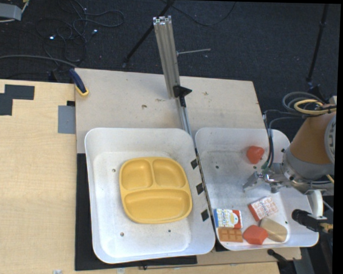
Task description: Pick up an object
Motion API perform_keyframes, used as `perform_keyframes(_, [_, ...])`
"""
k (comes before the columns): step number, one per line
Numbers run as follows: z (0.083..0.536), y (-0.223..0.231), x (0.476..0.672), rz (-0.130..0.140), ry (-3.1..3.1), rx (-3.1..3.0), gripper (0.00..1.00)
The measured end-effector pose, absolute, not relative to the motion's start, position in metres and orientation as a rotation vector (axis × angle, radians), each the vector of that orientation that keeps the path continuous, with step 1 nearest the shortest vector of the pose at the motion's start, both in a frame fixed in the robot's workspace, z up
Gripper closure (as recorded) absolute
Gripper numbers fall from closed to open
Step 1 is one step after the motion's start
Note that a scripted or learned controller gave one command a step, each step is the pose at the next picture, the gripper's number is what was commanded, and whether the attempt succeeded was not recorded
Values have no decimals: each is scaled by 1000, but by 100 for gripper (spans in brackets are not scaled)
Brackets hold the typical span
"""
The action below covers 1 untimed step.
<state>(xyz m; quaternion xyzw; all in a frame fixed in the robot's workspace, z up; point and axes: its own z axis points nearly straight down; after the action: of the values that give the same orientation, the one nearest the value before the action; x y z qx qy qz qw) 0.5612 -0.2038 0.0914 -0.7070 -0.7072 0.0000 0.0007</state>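
Grey arm [308, 166] w/ orange band; silver metal end effector [260, 180], black cable.

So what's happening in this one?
A grey arm with an orange band reaches in from the right over the right bin. Its gripper hangs over bare bin floor, just below a red-orange object, with nothing visible between its fingers. Near the bin's front edge lie a small carton, a waffle-like piece, a red block, a tan piece and a red-and-white packet. The left bin holds a yellow divided plate. Nothing has been picked up yet.
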Motion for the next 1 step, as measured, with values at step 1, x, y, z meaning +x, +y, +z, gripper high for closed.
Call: perform_keyframes(1, [103,-203,563,-9,-2222,-2223,100])
